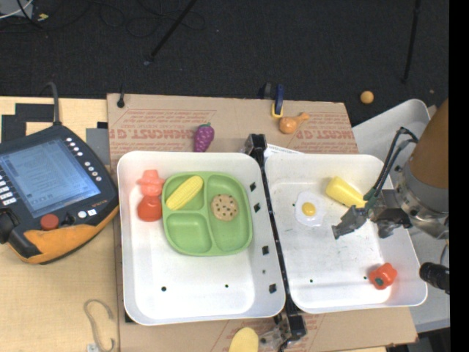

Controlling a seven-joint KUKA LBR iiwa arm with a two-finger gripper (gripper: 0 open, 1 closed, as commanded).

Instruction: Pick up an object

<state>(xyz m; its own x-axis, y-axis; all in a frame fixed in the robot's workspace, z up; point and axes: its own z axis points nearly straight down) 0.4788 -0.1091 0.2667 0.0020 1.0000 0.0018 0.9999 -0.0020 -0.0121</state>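
In the right bin [410, 299], a fried egg toy [308, 211] lies near the middle, a yellow block [344, 191] just beside it toward the far right, and a red tomato toy [382, 276] near the front right corner. The gripper [350, 223] hovers over the bin floor between egg and tomato, with nothing visible in it; whether it is spread or clenched, I cannot tell. The left bin [146, 292] holds a green divided plate [192, 233] with corn [182, 192] and a cookie [224, 207], plus a red figure [149, 196] beside the plate.

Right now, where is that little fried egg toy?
The fried egg lies in the right bin, towards its upper left, just left of the yellow block and the gripper.
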